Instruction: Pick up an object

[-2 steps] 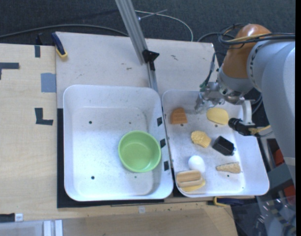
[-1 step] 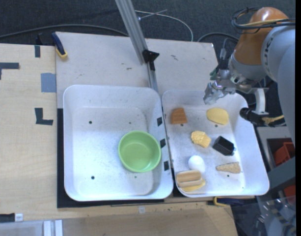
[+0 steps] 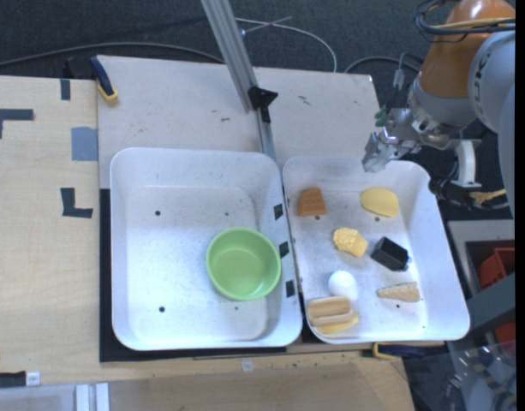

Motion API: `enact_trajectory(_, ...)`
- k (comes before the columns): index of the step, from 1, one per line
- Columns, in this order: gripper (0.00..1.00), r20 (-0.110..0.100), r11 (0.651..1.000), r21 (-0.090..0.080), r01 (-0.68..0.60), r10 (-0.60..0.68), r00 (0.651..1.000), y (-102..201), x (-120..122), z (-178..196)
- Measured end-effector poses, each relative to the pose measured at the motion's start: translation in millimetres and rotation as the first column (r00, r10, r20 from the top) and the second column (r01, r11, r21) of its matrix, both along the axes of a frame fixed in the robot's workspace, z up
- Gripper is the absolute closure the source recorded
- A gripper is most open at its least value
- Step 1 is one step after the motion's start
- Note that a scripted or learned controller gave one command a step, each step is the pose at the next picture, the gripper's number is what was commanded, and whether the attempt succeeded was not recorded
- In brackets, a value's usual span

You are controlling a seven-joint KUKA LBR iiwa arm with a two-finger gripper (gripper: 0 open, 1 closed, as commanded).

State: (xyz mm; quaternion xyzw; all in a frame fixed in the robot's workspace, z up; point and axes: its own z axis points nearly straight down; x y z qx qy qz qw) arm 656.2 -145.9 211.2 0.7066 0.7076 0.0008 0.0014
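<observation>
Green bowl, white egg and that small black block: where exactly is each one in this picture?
green bowl [image 3: 242, 264]: camera view, on the inside bottom of the bowl, in the left bin.
white egg [image 3: 343, 283]: camera view, on the egg's rounded top, in the right bin.
black block [image 3: 389, 253]: camera view, on its top face, in the right bin.

arm: grey, orange band above the wrist — reaching in from the right | gripper [image 3: 378, 157]: pointing down-left — nothing visible between its fingers
</observation>
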Motion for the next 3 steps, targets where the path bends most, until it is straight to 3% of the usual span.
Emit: enact_trajectory(3,1.0,-0.005,1.0,0.003,-0.006,0.006,1.0,162,-23,31)
